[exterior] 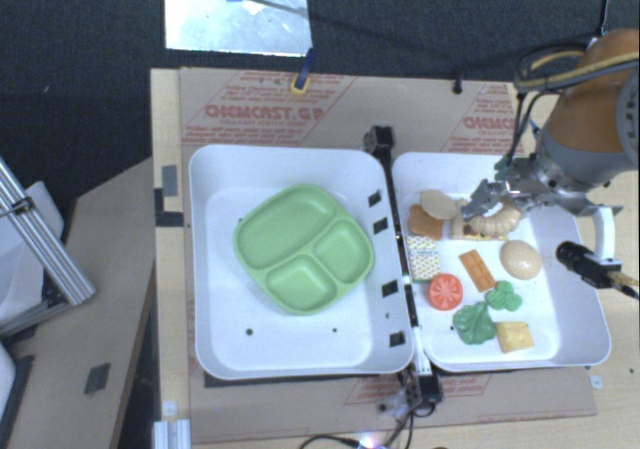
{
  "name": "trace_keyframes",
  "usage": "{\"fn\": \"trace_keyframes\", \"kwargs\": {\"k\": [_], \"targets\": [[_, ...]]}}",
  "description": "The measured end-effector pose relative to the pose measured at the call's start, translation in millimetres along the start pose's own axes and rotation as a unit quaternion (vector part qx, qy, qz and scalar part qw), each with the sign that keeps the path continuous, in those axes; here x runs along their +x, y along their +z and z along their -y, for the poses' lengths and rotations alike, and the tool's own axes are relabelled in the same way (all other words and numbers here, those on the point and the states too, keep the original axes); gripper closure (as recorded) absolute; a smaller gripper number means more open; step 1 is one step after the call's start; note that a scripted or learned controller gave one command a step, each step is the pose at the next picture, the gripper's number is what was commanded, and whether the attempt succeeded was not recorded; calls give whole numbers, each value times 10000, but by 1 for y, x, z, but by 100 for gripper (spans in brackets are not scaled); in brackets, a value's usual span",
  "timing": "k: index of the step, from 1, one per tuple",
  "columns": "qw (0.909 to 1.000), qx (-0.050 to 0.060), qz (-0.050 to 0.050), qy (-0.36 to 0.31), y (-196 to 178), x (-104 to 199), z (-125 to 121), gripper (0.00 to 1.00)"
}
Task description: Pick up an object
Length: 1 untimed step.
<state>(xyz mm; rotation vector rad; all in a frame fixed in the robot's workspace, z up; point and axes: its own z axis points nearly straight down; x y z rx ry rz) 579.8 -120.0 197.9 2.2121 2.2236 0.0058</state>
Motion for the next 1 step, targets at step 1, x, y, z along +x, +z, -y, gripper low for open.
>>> {"fn": "trace_keyframes", "kwargs": {"k": [1], "targets": [[10000, 9, -2, -5, -28, 0, -1, 100]]}}
